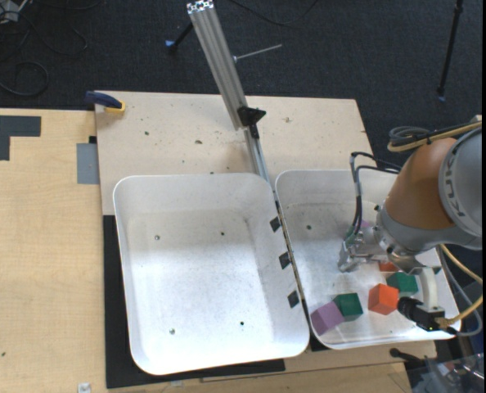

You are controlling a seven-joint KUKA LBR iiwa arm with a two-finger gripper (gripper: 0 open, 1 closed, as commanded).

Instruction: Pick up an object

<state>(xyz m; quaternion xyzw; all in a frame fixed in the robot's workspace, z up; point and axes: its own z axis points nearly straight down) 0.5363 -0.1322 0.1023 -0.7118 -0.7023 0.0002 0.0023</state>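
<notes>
**Arm low over the right bin, blocks nearby**

Seen from above at a slant, two white bins sit side by side on a pale wooden surface (38,244). The left bin (137,199) fills the centre of the frame. The right bin (317,191) sits at lower right. The arm (427,191), grey with an orange band, reaches in from the right edge, its jaws (351,256) low inside the right bin; whether they are parted or closed cannot be told, and no object is seen between them. Below the jaws lie a green block (349,304) and, touching its left side, a purple block (326,316). To their right is an orange block (383,299), with a second green block (404,282) just above it. A metal rail (222,64) slants from top centre down to the gap between the bins.
</notes>
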